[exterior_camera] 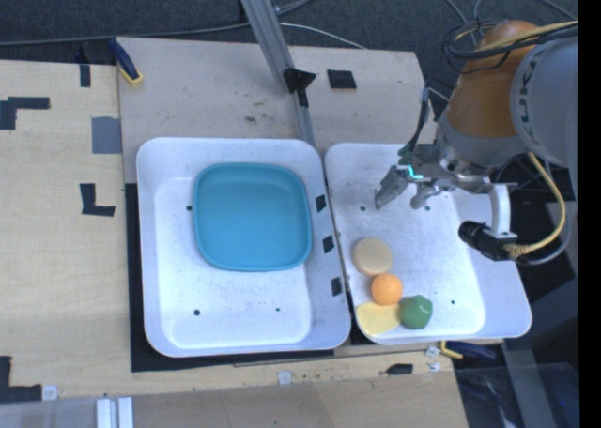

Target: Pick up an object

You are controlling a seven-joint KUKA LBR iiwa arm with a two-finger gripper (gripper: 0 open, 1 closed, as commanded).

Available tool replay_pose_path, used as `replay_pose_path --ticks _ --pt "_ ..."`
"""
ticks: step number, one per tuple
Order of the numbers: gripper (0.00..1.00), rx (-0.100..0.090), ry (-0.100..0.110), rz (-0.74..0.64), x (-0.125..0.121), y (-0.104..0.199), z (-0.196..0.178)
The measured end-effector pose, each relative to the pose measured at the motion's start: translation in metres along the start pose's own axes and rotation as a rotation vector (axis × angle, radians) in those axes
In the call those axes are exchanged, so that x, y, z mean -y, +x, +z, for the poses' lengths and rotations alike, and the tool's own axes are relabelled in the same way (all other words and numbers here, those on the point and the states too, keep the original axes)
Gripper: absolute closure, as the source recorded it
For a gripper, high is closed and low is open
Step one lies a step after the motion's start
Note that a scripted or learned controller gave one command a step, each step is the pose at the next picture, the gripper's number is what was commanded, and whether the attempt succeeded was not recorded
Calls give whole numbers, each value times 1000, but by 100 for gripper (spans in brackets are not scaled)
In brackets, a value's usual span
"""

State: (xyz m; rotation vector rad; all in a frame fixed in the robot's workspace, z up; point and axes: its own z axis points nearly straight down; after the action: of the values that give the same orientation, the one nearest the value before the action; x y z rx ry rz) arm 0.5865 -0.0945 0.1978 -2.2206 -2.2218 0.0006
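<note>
The camera view shows the gripper point(408, 195) spread wide with nothing between its fingers, over the right bin point(470, 248). Below it sit a beige disc point(373, 254), orange ball point(386, 288), green piece point(415, 311) and yellow piece point(376, 320)

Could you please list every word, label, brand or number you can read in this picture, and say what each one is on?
None: no word, number or brand reads anywhere.
Black tape patches on the bench: blank.
Blue plate in the left bin: unmarked.
Arm's orange band: plain; the end effector shows nothing readable.
</note>
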Motion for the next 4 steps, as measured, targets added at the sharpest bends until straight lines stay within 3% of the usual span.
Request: replay_pose_path --ticks 1,3,4 --pt "0 0 0 0 0 0 0" --pt "0 0 4 0 12 2 102" --pt "100 0 1 -1 11 2 90"
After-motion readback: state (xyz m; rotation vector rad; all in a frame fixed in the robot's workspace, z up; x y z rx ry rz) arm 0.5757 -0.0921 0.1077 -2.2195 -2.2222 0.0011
